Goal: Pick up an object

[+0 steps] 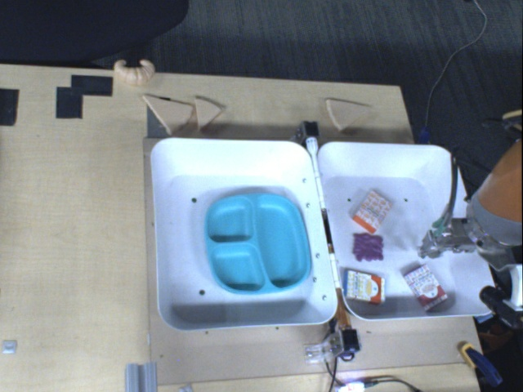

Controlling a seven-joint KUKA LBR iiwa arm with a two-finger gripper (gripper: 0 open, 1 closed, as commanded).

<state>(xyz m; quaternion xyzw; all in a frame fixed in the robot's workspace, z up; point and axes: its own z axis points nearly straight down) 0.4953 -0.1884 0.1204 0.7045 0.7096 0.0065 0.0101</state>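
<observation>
Right bin (392,158), contents: orange-white carton (364,286) at 7 o'clock, red-white packet (426,287) at 5, purple piece (368,247) central, patterned box (372,209) above. Gripper (435,244) is poised at 3 o'clock; its state cannot be told. Risk: items lie flat, so a slipped grasp is likely.

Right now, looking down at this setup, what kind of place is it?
Probably a robotics lab bench set up for pick-up trials. Two shallow white bins sit side by side on a plywood bench, small packets lie loose in the right one, and loose cables trail over dark carpet.
</observation>
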